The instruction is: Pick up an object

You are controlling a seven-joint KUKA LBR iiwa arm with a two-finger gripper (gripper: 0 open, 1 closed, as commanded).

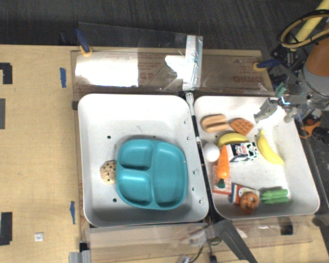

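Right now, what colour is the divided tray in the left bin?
Teal blue: the divided tray shows plainly in the camera view, beside a speckled cookie.

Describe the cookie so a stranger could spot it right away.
Find the left white bin, which holds a teal divided tray. The cookie lies against the tray's left edge: small, round, tan and speckled, the one loose item there.

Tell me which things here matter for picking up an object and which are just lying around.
For the job:
claw
hot dog
waffle
two bananas
carrot
white ball
small carton
right bin

Lying about:
teal divided plate
cookie
left bin
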